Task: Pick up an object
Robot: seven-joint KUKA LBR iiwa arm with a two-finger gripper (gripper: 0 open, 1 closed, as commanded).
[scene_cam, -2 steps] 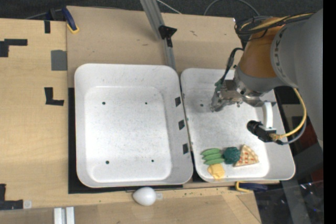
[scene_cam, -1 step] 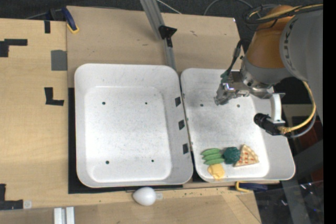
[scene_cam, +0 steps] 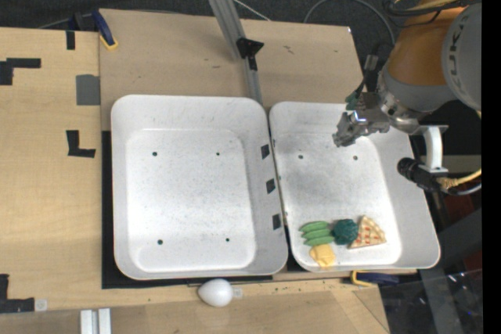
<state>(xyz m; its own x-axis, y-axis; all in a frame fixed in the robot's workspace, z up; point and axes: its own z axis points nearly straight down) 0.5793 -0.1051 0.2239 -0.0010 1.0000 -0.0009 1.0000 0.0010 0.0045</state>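
Several small toy foods lie together at the near edge of the right bin (scene_cam: 407,192): a green pod-shaped piece (scene_cam: 315,231), a dark green broccoli-like piece (scene_cam: 344,230), a yellow piece (scene_cam: 322,253) and a pizza-slice wedge (scene_cam: 367,233). My gripper (scene_cam: 347,133) hangs over the far part of the same bin, well away from the toys. Nothing shows between its fingers, and the angle hides how they stand.
The left bin (scene_cam: 188,184) lies beside the right one, with black clips along the shared edge. A white egg-shaped object (scene_cam: 216,292) rests on the bench in front of the left bin. A grey metal pole (scene_cam: 227,4) slants in from the top.
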